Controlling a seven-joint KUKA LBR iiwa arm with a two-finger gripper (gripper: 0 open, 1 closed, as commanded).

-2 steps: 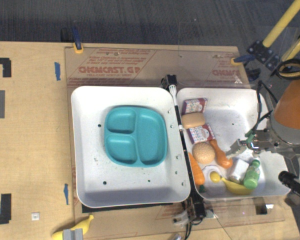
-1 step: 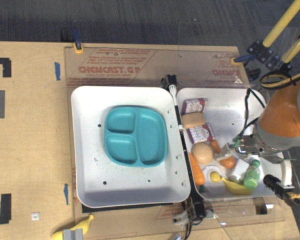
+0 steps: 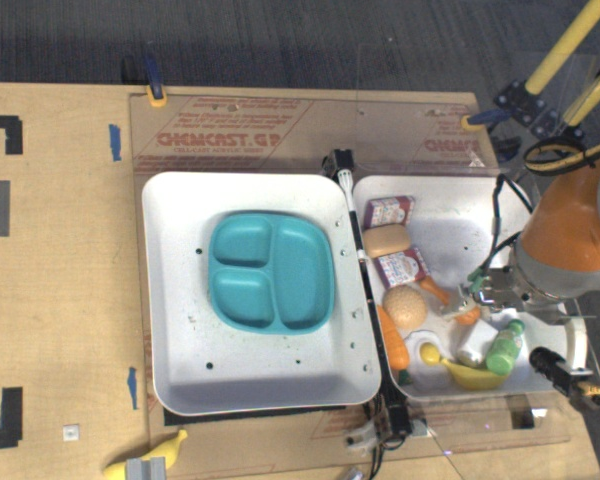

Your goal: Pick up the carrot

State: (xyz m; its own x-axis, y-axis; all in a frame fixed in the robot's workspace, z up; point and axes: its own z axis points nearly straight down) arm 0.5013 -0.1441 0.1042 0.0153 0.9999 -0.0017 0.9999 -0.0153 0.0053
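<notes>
I see the bench (image 3: 60, 298) with 2 white bins: left bin (image 3: 170, 268) carries a teal divided plate (image 3: 273, 272), right bin (image 3: 445, 203) carries the clutter. Arm (image 3: 570, 233) reaches in from the right, orange band above the wrist, angled down over the right bin's right side. Pincer (image 3: 483, 290) sits low there; can't tell how it stands. Carrot (image 3: 393, 341) lies along the right bin's left wall, well left of the pincer, a round bun (image 3: 406, 308) between them.

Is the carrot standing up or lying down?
Lying down. The carrot lies flat along the left side of the right bin, green end nearest the camera.
</notes>
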